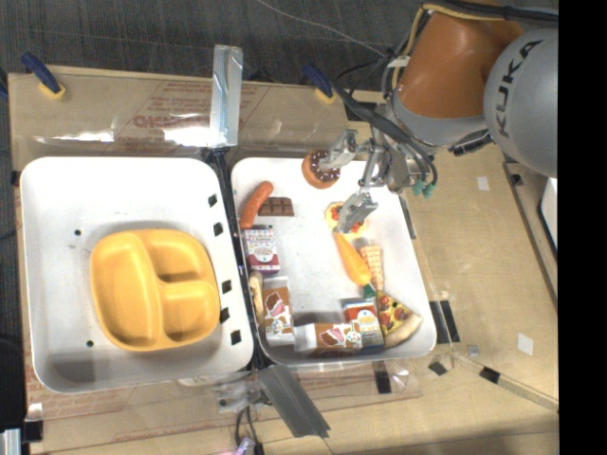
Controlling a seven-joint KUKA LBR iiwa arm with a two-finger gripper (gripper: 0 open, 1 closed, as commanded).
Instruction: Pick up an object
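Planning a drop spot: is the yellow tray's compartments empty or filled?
Empty. The yellow tray in the left bin shows bare compartments, nothing lying in them.

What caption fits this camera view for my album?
The grey arm's tool hovers over toy food in the right bin; a yellow tray fills the left.

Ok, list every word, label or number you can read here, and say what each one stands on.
"KUKA", in dark letters running down the grey arm.
Red print on the cardboard behind the bins: too faint to read.
Labels on the small cartons in the right bin: too small and blurred to read.
The yellow tray carries no text.
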